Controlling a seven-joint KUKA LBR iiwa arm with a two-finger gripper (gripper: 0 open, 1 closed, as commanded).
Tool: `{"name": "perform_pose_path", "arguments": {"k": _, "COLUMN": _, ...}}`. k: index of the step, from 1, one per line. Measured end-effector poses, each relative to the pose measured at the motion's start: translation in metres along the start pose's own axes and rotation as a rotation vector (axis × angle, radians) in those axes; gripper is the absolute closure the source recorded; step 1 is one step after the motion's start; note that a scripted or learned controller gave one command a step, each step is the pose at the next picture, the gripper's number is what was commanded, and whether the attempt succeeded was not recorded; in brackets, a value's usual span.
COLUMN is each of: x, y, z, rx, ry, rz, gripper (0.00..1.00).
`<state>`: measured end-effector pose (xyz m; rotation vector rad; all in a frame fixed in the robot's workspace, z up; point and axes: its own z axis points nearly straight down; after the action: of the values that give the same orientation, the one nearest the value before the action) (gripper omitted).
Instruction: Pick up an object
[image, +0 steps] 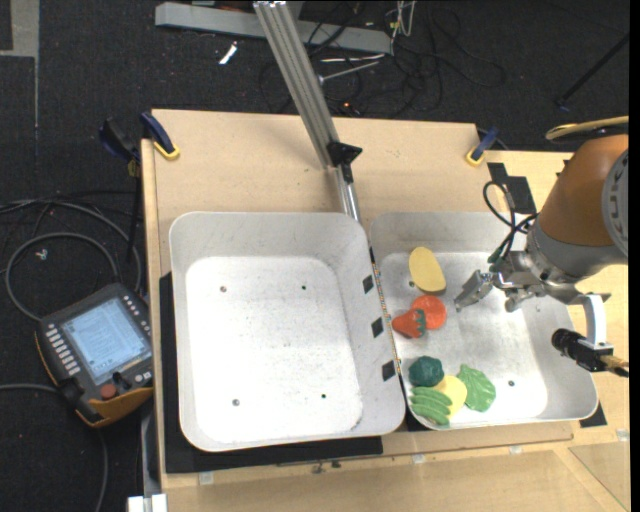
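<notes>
Over right bin (520, 345), gripper (478, 290) empty-handed.

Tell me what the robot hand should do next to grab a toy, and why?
Probably slide a little toward the red toy and dip down. The hand hangs over the right bin with nothing between its open fingers, and the red toy and yellow toy lie closest to it, on the bin floor.

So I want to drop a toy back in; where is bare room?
The left bin is bare across its floor. In the right bin, the toys crowd the left side; bare floor lies below the gripper, toward the right wall.
</notes>
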<state>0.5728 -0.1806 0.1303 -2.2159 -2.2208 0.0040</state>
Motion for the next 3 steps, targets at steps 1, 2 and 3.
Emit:
{"name": "perform_pose_path", "arguments": {"k": 1, "x": 0.001, "y": 0.0, "z": 0.036, "rx": -0.004, "ry": -0.001, "rz": 0.002, "gripper": 0.0}}
{"name": "perform_pose_path", "arguments": {"k": 2, "x": 0.0, "y": 0.001, "z": 0.025, "rx": -0.007, "ry": -0.002, "rz": 0.003, "gripper": 1.0}}
{"name": "perform_pose_path", "arguments": {"k": 3, "x": -0.008, "y": 0.008, "z": -0.033, "rx": -0.011, "ry": -0.004, "rz": 0.001, "gripper": 1.0}}
